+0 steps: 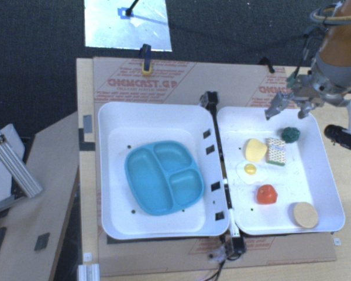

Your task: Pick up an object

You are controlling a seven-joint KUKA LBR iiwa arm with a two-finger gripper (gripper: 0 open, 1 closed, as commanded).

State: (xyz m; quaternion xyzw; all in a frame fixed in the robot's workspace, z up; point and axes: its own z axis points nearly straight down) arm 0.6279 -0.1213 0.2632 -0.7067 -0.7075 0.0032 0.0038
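Two white bins on surface: left bin (114, 130) holds blue divided tray (164, 176); right bin (327, 174) holds green object (291, 134), yellow piece (255, 150), sponge (276, 151), fried egg (249, 170), red piece (267, 194), tan disc (305, 214). Gripper (288, 110) hovers over right bin's far edge, jaws apart, clamping nothing.

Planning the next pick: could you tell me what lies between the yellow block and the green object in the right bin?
The sponge lies between the yellow block and green object, seen from above.
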